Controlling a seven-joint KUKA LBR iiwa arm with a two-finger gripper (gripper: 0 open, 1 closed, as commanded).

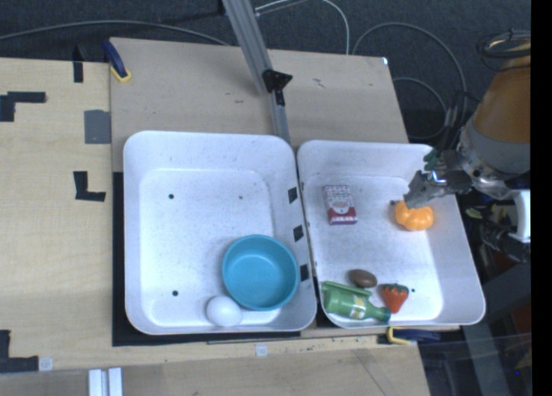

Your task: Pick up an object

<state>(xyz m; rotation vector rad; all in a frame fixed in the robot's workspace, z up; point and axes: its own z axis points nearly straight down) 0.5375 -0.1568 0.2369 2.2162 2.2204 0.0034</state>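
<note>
Gripper (420, 195) sits at the right bin's (448, 299) far-right side, just above and touching the orange fruit (414, 217), which lies directly below-left of it; can't tell its grip state.

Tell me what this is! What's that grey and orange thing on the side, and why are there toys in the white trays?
That grey and orange thing is a robot arm. It reaches in from the right, and a camera above the bench looks down on it. At its tip is a gripper, like a hand with two fingers. It sits just above an orange toy fruit, at the fruit's upper edge.

The robot's job is to pick something up. In the right bin there are also a small red and white box, a brown pebble-like thing, a green bottle and a toy strawberry. The left bin holds a blue bowl and a white ball.
</note>
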